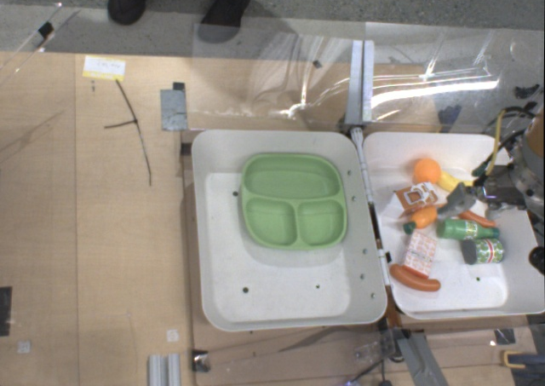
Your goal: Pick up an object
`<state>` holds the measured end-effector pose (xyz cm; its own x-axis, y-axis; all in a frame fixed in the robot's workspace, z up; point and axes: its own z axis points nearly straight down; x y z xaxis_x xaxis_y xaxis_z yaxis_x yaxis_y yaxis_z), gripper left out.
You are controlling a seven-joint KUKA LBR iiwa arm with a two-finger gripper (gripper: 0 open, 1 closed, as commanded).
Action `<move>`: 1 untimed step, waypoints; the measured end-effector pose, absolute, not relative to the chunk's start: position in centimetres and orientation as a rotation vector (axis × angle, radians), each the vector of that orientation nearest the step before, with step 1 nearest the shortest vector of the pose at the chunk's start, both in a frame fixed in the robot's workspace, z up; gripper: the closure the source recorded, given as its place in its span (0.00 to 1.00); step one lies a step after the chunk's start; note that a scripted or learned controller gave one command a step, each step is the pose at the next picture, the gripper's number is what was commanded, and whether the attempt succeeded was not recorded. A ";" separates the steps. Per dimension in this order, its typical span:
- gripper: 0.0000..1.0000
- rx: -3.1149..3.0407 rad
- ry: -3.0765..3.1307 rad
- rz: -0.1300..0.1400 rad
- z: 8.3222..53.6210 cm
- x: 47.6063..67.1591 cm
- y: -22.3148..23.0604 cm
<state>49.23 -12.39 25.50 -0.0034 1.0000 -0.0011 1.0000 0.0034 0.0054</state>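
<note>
Camera view is showing my gripper (457, 198) hovering at the right of the frame among the toys, its grip unreadable, so I am aiming squarely over the green bottle (465, 227) lying just below it.

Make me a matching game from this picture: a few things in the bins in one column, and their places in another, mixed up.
Things:
1. green tray
2. orange
3. sausage
4. can

Places:
A. front of the right bin, near its left wall
B. middle of the left bin
C. right bin, towards the arm's side
D. back of the right bin

Pairs: 1-B, 2-D, 3-A, 4-C
</note>
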 end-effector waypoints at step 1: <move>0.00 2.298 2.137 0.003 9.1 52.2 -11.8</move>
